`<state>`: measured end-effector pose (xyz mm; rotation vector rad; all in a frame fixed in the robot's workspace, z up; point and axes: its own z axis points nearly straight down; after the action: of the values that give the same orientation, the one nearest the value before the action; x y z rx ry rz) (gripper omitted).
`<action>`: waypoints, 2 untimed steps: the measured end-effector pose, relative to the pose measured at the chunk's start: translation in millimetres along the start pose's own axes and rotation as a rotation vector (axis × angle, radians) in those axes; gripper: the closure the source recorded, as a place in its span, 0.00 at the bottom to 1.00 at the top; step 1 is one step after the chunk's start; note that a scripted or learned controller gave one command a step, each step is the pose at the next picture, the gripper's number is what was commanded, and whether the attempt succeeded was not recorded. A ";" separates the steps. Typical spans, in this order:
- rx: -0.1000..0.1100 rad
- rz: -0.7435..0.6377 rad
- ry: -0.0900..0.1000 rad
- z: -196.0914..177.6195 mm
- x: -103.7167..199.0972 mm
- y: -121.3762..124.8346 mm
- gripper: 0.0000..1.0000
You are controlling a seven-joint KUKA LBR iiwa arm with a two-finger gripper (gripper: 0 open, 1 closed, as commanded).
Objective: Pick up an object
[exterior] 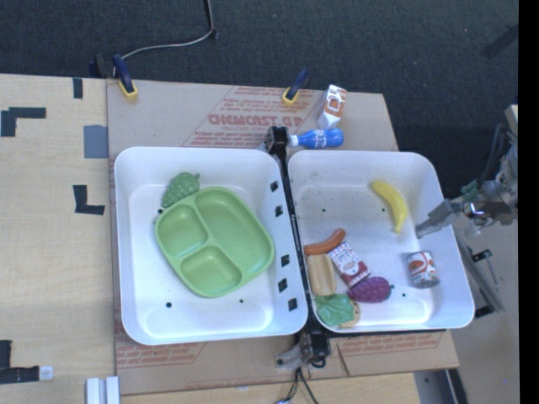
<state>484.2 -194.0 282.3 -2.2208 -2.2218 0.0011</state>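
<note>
Claw (428,222) first: it reaches in from the right over the rim of the right bin (438,179), a thin grey tip pointing down-left toward the bin floor. Whether it is spread or pressed together I cannot tell from here; it is too small and blurred. Nothing shows pinched in it, and its tip sits apart from every object.

Nearest to it lie the yellow banana (392,203), just up and left of the tip, and a small red and white can (423,269) below it near the right wall. Further left along the bin's lower half are a sausage (325,242), a bun (320,273), a red and white packet (349,263), a bunch of purple grapes (370,289) and a green leafy piece (336,310) against the front wall.

Open floor fills the upper left of the right bin, between the banana and the divider.

The left bin (135,225) carries a green divided plate (214,240) tilted across its middle, with a dark green leafy item (179,188) touching its upper left corner. Bare floor runs along that bin's front and left sides.

Behind the bins, on the cardboard of the bench (50,251), rest a blue and white bottle (320,139) and a small orange and white carton (334,103).
</note>
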 end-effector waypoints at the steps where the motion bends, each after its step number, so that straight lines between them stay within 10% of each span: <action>1: -0.008 -0.001 -0.002 189.0 36.5 48.3 0.00; 2: -0.008 -0.002 -0.002 195.3 50.4 149.1 0.00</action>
<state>633.1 -143.5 86.9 -2.2229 -2.2292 -0.0060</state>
